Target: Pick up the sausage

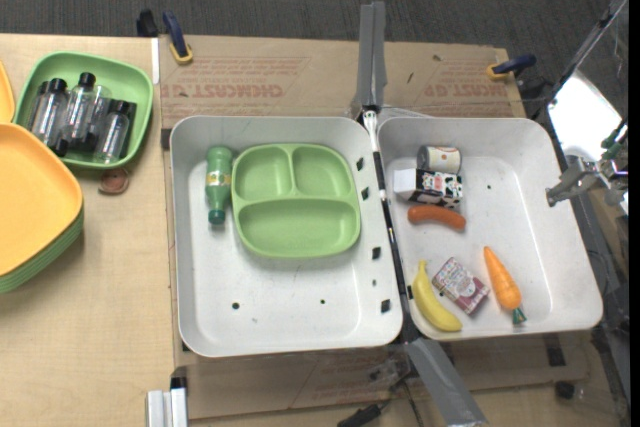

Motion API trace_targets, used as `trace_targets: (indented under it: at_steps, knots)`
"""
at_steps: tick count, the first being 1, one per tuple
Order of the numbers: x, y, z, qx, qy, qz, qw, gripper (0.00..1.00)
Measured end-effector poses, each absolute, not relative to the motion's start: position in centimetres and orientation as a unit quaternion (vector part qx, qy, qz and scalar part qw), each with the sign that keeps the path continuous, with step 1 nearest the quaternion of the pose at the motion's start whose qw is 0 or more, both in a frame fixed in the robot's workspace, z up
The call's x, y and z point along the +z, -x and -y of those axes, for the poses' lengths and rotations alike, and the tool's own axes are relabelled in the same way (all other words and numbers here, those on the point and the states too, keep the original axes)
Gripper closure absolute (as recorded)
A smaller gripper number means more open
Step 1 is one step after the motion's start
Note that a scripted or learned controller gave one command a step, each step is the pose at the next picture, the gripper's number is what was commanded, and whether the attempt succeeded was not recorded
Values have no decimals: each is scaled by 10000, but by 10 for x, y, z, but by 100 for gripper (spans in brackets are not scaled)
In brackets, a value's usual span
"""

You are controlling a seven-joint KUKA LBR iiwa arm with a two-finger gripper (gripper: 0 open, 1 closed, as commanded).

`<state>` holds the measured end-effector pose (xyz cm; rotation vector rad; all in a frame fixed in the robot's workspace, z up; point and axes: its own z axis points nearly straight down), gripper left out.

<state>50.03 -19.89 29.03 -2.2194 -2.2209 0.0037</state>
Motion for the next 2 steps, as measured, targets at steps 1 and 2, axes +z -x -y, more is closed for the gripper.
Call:
trace_targets:
  at_steps: [1, 2]
  knots:
    - [145, -505, 163, 8, 6663, 7457, 14, 0]
    - [91, -543, 178, 5, 6457, 7636, 2, 0]
